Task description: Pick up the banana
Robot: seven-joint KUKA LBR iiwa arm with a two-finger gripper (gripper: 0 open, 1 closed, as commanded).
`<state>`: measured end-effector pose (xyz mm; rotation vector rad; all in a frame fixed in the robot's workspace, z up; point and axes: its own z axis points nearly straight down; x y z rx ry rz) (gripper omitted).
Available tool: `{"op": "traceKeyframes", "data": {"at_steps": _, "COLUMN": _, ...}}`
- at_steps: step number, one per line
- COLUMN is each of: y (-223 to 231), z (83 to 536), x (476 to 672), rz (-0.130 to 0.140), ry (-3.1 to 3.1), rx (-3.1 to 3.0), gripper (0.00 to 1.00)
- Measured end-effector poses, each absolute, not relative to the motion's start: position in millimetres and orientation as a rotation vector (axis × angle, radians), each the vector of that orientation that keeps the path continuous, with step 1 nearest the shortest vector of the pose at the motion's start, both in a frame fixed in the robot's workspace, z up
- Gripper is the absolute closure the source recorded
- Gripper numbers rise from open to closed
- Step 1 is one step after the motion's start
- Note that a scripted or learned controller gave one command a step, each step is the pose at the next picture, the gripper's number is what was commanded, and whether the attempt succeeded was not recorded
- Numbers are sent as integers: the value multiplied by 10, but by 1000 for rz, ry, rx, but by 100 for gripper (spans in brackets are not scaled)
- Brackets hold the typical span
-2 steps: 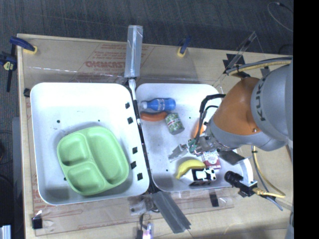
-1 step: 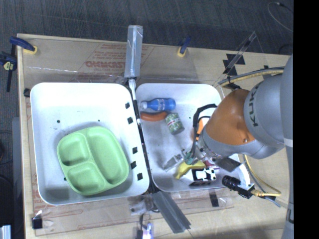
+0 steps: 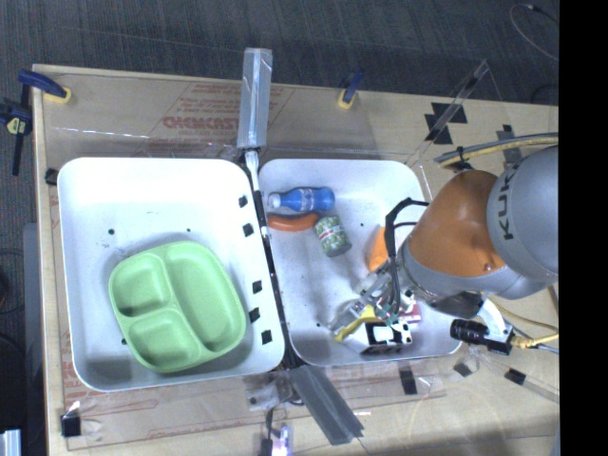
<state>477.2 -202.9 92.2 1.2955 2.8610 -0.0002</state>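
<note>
Banana, the small curved yellow plastic one (image 3: 350, 325), is lying just left of my two-finger black claw (image 3: 385, 331), near the right white bin's (image 3: 313, 350) front wall, long axis slanting left-downward. I'm not seeing whether the claw is wide or closed.

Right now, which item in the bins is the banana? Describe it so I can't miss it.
Look in the right bin, in its near corner under the grey arm's pincer. The banana is the small yellow curved piece lying there, apart from the blue bottle, orange sausage shape and green can farther back.
</note>
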Motion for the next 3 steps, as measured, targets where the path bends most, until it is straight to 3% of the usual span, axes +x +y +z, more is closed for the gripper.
{"op": "traceKeyframes", "data": {"at_steps": 1, "y": -2110, "z": 1156, "x": 4770, "rz": 0, "ry": 2807, "rx": 1411, "gripper": 0}}
{"op": "traceKeyframes", "data": {"at_steps": 2, "y": -1958, "z": 1914, "x": 5137, "rz": 0, "ry": 2810, "rx": 1404, "gripper": 0}}
{"op": "traceKeyframes", "data": {"at_steps": 3, "y": -2096, "z": 2317, "x": 5253, "rz": -1, "ry": 2910, "rx": 1182, "gripper": 0}}
